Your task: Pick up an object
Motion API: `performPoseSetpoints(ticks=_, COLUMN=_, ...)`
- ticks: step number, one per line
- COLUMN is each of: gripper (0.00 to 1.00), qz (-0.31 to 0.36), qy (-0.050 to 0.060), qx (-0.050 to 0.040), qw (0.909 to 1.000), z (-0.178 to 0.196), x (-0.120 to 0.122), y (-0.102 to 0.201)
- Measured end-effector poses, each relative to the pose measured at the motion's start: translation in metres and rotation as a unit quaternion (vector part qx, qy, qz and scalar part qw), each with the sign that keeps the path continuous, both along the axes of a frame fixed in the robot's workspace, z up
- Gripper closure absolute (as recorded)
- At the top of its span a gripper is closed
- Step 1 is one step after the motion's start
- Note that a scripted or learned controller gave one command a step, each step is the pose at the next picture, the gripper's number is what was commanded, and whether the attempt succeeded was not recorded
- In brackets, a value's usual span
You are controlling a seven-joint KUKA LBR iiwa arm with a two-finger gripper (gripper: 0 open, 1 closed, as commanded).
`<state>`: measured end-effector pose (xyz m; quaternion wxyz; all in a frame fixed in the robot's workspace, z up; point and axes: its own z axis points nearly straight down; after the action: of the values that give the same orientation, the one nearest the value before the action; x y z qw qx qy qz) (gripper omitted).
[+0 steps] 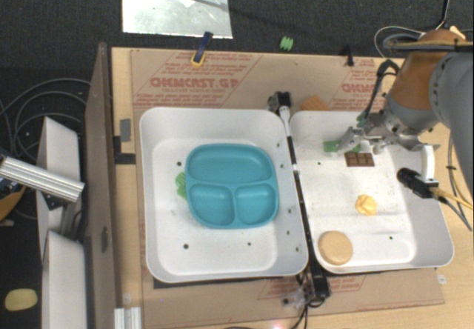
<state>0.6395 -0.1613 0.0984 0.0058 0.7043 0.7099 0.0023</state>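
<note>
Overhead, camera view, one moment recorded.
Left bin (159, 194): holds a teal divided plate (231, 185) lying flat near its middle; a green piece (180, 184) shows just at the plate's left edge, partly hidden beneath it.
Right bin (429, 242): holds a brown chocolate-bar piece (361, 160) toward the far side, a small yellow object (366, 205) near the middle, and a tan round disc (335, 247) at the near left corner, all apart from one another.
Green object (331, 146): lies in the right bin's far left part, just beside the gripper.
Gripper (357, 141): low over the far part of the right bin, near the chocolate-bar piece; whether it is spread or closed cannot be told, and nothing can be confirmed in its grasp.
Arm (433, 90): grey, enters from the right.
</note>
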Motion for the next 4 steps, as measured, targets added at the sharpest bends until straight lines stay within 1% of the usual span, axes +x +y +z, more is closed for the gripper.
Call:
performPoseSetpoints(ticks=1, gripper=1.0, qz=0.001, qy=-0.002, qx=-0.0002, qw=1.0, z=0.011, x=0.001, y=0.0)
performPoseSetpoints(ticks=2, gripper=0.0, qz=0.002, qy=-0.002, qx=-0.0006, qw=1.0, z=0.011, x=0.001, y=0.0)
performPoseSetpoints(ticks=3, gripper=0.0, qz=-0.004, qy=0.007, qx=0.0023, qw=1.0, z=-0.015, x=-0.036, y=-0.014)
performPoseSetpoints(ticks=4, gripper=0.0, qz=-0.001, qy=0.0, qx=0.0004, qw=1.0, z=0.028, x=0.025, y=-0.038)
